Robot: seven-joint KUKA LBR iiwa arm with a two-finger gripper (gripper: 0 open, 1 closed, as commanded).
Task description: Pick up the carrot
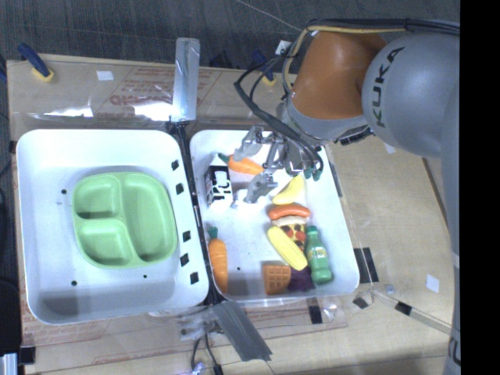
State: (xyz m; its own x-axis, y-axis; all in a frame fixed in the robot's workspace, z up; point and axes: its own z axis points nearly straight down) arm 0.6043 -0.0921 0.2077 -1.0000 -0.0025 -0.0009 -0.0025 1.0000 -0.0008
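Near the front rim of the right bin [349, 244]: waffle [275, 276], green bottle [317, 255], corn [287, 247], second carrot [218, 263] by the left wall. Farther back, claw [262, 176] clamped on a carrot [244, 165]. Green divided plate [123, 219] in left bin [31, 209].

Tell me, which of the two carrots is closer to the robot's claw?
The carrot at the gripper, near the right bin's far edge. The other carrot lies by the bin's left wall, toward the front.

A robotics lab: a KUKA arm [406, 92] over taped white bins [47, 155] of toy food [301, 244] beneath its gripper [266, 170]
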